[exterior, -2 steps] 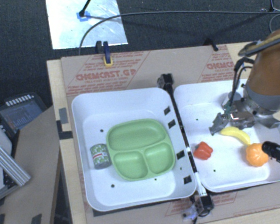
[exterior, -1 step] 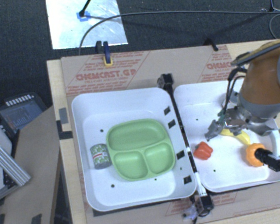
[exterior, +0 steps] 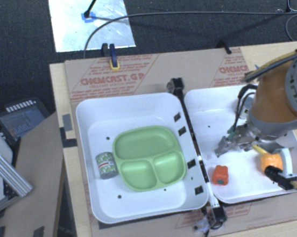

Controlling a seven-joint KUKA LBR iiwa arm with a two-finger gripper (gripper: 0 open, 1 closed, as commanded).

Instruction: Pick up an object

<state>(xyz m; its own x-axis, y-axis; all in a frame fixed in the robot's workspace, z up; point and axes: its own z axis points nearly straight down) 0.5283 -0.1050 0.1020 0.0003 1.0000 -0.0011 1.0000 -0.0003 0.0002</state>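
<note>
Orange block, perhaps upright, right bin

A pale green three-compartment plastic plate lies in a plain white shallow plastic bin. Left of the plate, a small cylindrical can wears a green, white and red label. Right of the plate lies a small orange block.

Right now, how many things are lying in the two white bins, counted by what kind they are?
Plate: 1
Can: 1
Orange block: 1
Total: 3
</note>
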